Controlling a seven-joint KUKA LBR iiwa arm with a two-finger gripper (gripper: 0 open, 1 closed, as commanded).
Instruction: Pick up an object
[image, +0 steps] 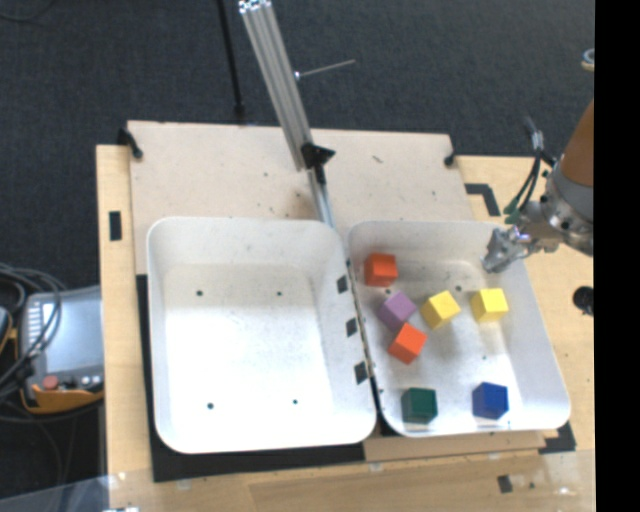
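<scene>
Reaching in from the right edge of the frame, the gripper (500, 250) hangs over the upper right corner of the right bin (545, 385), and whether it is open or closed cannot be told at this size, though no block sits in it. Seven blocks lie loose in that bin: a yellow cube (489, 303) just below the gripper, a second yellow block (440, 308) to its left, a purple block (398, 308) touching an orange block (407, 343) below it, and another orange block (380, 269) near the upper left corner. Along the lower edge of this bin sit a green block (420, 405) and a blue block (490, 400), well apart from each other, while the left bin (250, 420) lies alongside.
</scene>
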